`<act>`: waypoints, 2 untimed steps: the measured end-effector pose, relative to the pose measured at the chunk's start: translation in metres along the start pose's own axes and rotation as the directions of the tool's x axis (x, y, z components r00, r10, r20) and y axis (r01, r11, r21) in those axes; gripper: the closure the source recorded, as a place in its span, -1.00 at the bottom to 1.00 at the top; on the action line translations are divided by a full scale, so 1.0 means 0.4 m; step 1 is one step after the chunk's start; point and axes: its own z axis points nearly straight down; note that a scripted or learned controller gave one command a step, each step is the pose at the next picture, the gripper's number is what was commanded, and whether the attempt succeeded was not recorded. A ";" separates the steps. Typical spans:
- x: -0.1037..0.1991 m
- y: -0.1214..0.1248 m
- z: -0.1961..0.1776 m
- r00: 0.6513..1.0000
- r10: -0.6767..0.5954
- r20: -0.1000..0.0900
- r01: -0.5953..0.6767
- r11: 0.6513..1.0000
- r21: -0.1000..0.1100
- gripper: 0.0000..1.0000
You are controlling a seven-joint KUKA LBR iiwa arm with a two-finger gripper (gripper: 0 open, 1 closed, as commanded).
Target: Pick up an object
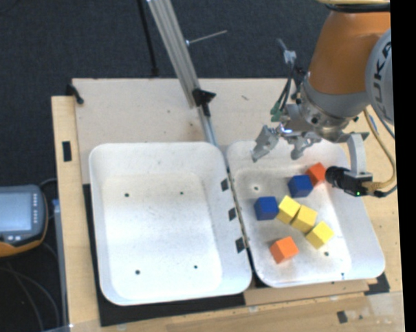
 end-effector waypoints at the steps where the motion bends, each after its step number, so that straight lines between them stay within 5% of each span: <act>1: -0.067 0.077 -0.336 1.000 0.006 0.006 -0.006 1.000 -0.008 -1.00; 2: -0.016 0.114 -0.210 1.000 0.007 0.004 -0.007 1.000 0.006 -1.00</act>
